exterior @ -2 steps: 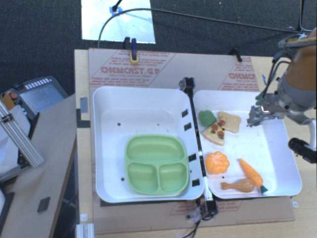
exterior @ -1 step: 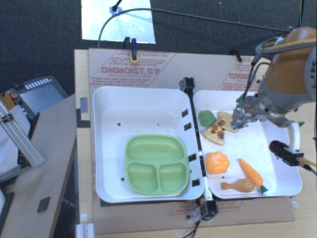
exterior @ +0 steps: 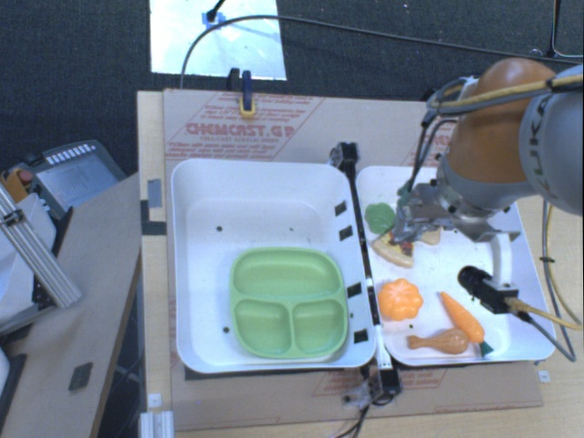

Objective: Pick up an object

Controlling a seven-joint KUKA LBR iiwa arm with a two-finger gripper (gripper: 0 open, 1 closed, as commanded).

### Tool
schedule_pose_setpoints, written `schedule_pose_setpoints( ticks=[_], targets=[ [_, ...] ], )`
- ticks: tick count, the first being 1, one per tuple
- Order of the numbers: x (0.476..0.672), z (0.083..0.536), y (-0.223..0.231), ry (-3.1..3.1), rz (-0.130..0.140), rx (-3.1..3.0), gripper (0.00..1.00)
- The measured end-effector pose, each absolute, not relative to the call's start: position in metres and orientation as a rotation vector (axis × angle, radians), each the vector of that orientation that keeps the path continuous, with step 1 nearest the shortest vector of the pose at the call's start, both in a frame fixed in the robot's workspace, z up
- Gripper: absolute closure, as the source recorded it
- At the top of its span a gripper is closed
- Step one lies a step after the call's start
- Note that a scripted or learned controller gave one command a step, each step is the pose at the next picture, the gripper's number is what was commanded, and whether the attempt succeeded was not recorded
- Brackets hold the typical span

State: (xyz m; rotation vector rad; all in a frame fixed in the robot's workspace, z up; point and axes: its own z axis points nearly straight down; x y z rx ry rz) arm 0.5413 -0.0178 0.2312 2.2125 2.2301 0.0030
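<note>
Dark carpet floor surrounds the bench, with a pale sheet, perhaps paper, lying behind.

Legible text, one item: "CHEMCAST GP", red capitals on the brown paper sheet under my two bins. Smaller red lines around it are too blurred to read.
</note>
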Motion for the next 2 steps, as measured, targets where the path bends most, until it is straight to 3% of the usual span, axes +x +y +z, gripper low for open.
schedule_pose_setpoints(
  ticks=[2],
  targets=[
    [0.527, 0.223, 0.077, 2.232, 0.002, 2.212, 1.00]
  ],
)
